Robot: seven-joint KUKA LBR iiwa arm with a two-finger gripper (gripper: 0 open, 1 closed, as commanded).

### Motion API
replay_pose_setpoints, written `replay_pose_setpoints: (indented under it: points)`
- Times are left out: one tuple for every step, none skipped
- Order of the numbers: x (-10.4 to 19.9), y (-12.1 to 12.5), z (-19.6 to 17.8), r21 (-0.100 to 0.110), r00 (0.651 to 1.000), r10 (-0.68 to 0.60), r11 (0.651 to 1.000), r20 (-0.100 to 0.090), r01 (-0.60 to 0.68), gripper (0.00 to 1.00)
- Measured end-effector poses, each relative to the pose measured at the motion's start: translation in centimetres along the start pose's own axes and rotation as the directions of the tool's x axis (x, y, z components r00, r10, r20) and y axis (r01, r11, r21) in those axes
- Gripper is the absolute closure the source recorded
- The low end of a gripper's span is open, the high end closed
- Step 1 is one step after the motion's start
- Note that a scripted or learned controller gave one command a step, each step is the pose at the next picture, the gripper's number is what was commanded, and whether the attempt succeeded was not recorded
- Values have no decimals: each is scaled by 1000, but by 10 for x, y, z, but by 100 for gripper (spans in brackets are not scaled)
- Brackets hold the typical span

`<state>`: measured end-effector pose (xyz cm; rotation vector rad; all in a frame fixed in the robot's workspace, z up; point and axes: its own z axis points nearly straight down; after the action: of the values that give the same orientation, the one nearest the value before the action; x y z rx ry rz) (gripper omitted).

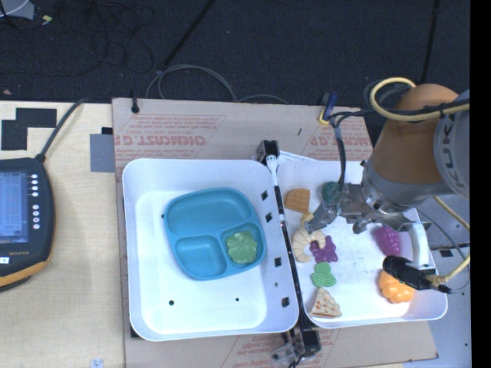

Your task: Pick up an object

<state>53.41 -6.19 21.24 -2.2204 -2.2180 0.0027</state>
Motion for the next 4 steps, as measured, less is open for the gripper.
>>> replay_pose_setpoints:
  points:
    - [-54, 6, 101, 8, 1000, 3, 1000, 1, -3, 0]
    - [-48, 25, 122, -6, 1000, 0, 1000, 2, 0, 0]
    - [-49, 23, 113, -4, 1000, 4, 1000, 2, -4, 100]
    - [-49, 23, 113, -3, 1000, 5, 1000, 2, -5, 0]
